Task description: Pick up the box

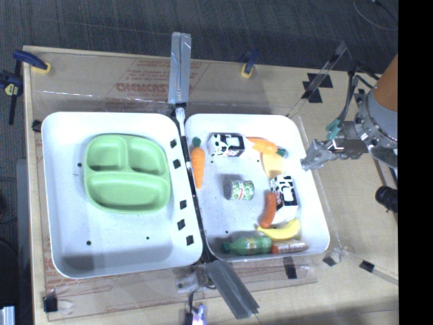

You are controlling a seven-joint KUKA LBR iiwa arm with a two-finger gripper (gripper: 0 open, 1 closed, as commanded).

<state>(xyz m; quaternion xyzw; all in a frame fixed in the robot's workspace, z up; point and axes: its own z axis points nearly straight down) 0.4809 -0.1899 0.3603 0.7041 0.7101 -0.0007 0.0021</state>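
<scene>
A small black-and-white patterned box (226, 144) lies at the back of the right bin (312, 208), between two carrots. A second black-and-white box (286, 191) lies near the bin's right wall, beside a red sausage. My gripper (316, 154) hangs just outside the right bin's right rim, level with its back half. It sits to the right of both boxes and touches neither. Nothing is seen held in it.
The right bin also holds a carrot (197, 166), a second carrot (265, 145), a yellow block (273, 163), a small can (241, 190), a red sausage (268, 210), a banana (282, 231) and a green bottle (248, 244). A green divided plate (126, 172) lies in the left bin (61, 235).
</scene>
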